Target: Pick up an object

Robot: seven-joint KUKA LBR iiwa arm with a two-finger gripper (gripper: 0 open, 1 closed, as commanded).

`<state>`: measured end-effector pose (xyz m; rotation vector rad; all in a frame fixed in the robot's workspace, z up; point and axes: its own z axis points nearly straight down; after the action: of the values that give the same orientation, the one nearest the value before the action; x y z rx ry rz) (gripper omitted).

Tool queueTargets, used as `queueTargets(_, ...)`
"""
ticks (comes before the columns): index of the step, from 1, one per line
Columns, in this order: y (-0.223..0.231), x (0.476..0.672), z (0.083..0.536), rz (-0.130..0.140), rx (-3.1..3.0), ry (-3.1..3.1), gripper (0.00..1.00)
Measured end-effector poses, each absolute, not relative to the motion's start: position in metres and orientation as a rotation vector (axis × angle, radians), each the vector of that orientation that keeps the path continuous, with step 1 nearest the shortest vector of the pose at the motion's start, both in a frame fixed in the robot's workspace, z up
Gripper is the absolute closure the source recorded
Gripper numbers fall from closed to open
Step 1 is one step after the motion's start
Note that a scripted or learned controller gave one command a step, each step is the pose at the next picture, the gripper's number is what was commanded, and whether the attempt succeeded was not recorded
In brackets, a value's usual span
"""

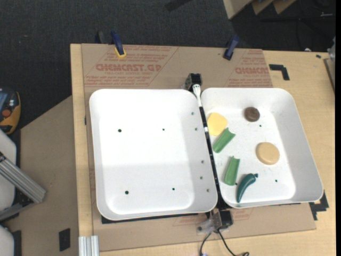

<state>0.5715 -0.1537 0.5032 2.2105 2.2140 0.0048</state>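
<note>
Six small objects lie untouched in the right-hand shallow white bin (298, 143): a pale yellow disc (216, 123), two light green pods (223, 140) (232, 170), a dark green pepper (245, 185), a tan round piece (267, 153) and a small brown ball (251, 114). Nothing appears lifted, so the pick looks yet to begin, and the state of the gripper cannot be told.

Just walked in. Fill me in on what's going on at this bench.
Two shallow white bins sit side by side on a cardboard-covered bench. The right bin holds six small items: a yellow piece, a brown round piece, a tan disc, two green sticks and a dark green pepper. All lie loose on the bin floor; nothing has been picked up yet. The left bin shows bare white floor.
</note>
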Motion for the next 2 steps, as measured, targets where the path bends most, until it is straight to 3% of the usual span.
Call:
queueTargets(1, -0.154, 0.571, 0.503, 0.003, 2.211, 2.215, 0.00)
queueTargets(2, -0.154, 0.572, 0.514, 0.006, 2.207, 2.211, 1.00)
